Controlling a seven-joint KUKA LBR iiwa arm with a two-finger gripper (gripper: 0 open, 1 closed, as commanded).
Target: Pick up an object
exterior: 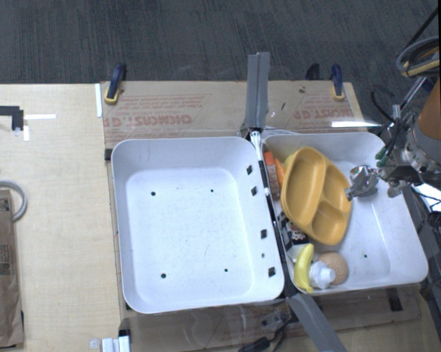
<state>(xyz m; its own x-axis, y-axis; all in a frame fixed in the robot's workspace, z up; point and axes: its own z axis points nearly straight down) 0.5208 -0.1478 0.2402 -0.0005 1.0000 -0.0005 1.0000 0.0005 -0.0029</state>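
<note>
Hovering my gripper over right bin | fingers' state: cannot tell | yellow dish just left of me, tilted, long axis running top-to-bottom | nothing held

Dark grey carpet floor lies beyond the pale wood bench. Brown cardboard sheet is clamped by blue clips. Lighting even.

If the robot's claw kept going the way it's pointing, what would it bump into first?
Probably the yellow divided dish. The claw points left from the right bin's right side, and the dish's rim lies just beyond it. Height is hard to judge, so it might pass above it.
</note>
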